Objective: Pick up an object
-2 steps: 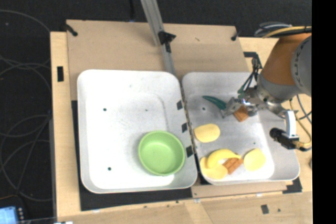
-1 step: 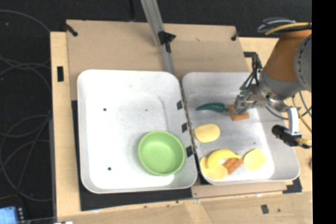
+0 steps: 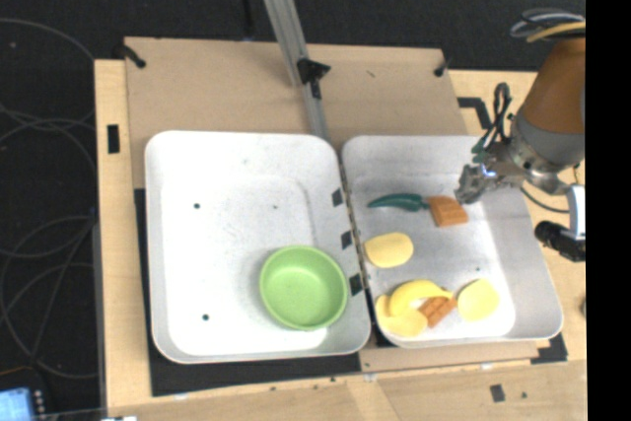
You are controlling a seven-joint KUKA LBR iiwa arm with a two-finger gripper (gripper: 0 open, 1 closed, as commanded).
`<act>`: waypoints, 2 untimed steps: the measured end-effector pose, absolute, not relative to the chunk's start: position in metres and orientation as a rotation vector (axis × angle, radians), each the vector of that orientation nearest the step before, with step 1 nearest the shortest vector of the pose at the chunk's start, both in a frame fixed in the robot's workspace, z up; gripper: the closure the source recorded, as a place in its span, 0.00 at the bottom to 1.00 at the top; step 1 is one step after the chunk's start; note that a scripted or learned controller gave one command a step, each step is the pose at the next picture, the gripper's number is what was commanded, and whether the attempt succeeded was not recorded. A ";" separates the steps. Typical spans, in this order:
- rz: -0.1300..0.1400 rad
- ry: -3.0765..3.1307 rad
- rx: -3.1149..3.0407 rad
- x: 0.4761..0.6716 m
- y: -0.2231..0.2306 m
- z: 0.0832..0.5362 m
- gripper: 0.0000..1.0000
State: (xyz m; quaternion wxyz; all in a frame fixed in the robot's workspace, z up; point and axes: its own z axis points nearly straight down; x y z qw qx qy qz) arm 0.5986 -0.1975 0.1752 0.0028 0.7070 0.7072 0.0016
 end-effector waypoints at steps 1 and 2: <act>0.006 2.219 2.213 0.602 -0.204 0.239 1.00; 0.006 2.221 2.212 0.603 -0.205 0.291 1.00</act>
